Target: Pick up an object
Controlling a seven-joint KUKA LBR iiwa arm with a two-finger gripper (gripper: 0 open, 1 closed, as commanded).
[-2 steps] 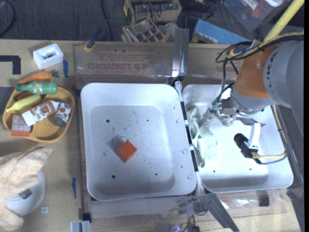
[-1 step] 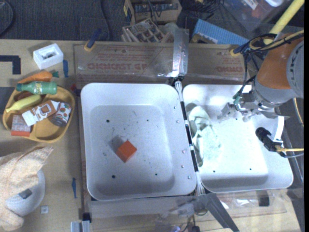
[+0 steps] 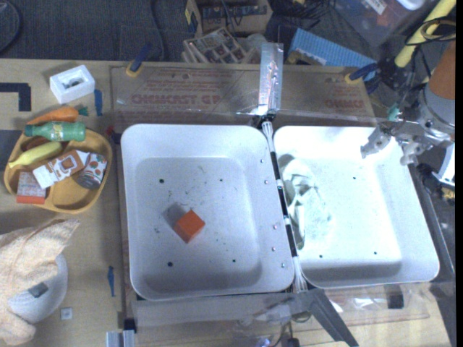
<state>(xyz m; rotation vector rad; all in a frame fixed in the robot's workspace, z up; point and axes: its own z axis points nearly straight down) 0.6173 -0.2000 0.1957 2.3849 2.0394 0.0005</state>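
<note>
My gripper [image 3: 388,144] over the right bin's [image 3: 405,259] far right edge, my jaws apart on nothing, orange block [image 3: 190,225] in the left bin [image 3: 145,266], pale cloth [image 3: 307,204] along the right bin's left wall

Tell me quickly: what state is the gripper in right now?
Gripper: cannot be told; it sits above the right bin's upper right, with nothing visibly held.

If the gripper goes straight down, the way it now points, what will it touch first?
Probably the bare white floor of the right bin near its far right corner. The gripper hangs there, well apart from the pale crumpled object by the divider. Depth is hard to judge from this slanted view.
</note>
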